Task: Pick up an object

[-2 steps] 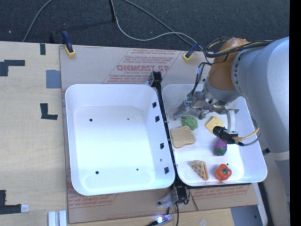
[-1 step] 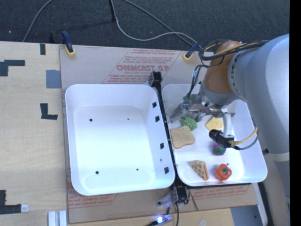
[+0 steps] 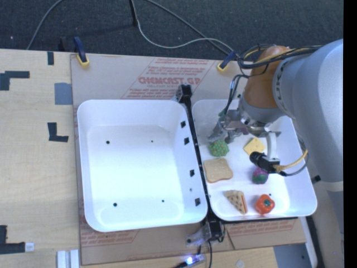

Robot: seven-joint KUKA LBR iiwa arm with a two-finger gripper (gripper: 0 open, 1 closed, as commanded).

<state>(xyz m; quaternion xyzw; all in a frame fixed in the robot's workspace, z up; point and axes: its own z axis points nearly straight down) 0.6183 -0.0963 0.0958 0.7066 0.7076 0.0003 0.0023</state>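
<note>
six toy foods (image 3: 218, 170) in right bin (image 3: 301, 202)

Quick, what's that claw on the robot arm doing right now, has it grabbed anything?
Gripper: cannot be told; it hangs just above the green broccoli-like toy in the right bin, with nothing visibly held.

My arm (image 3: 312, 105) runs off the right edge and covers the right bin's (image 3: 301, 205) far right corner. My wrist hides part of the yellow piece (image 3: 254, 146).
</note>
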